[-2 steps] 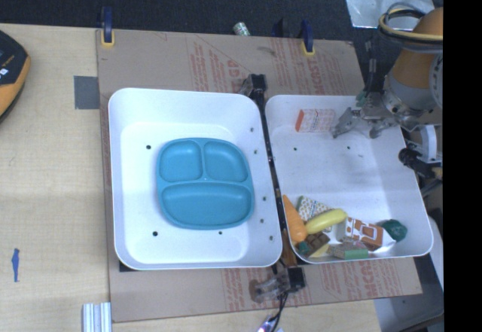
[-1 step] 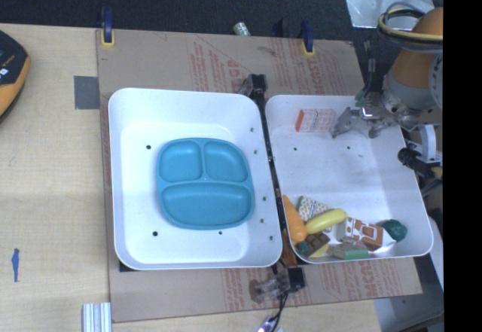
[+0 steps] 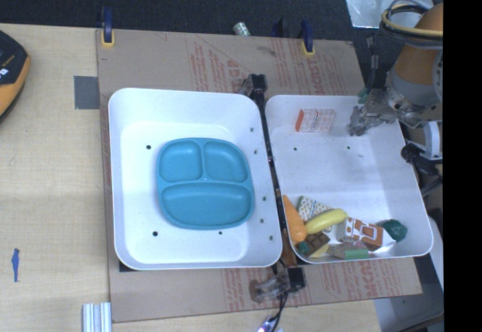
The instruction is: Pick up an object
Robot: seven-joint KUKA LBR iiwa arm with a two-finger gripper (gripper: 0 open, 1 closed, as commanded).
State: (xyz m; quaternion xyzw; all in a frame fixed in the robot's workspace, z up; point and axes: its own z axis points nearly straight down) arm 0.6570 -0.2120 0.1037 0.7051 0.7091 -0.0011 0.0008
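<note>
One gripper (image 3: 363, 121) is hovering over the right bin (image 3: 354, 165) beside a small box (image 3: 314, 120); whether it is clenched, I cannot tell.

Grey arm (image 3: 413, 59) entering from right, tool (image 3: 363, 118) pointing down

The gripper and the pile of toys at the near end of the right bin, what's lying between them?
In the camera view, only bare white bin floor lies between the gripper and the toy pile.
</note>
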